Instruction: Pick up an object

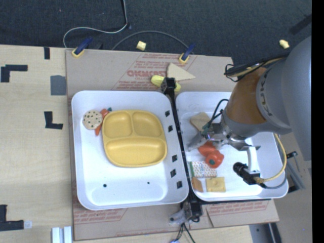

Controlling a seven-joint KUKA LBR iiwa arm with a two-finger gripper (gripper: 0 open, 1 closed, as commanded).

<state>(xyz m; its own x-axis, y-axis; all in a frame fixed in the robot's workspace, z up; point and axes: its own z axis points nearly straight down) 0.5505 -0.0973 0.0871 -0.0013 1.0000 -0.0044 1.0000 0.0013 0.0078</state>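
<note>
The gripper (202, 138) is down in the right bin (268, 189), just above an orange-red toy pepper (211, 156); whether it grasps cannot be told. The reach seems underway; next it must close and lift.

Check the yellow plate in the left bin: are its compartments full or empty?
Empty. The yellow plate lies flat in the left bin, its three compartments showing bare yellow. The cookie sits outside it, by its left rim.
</note>
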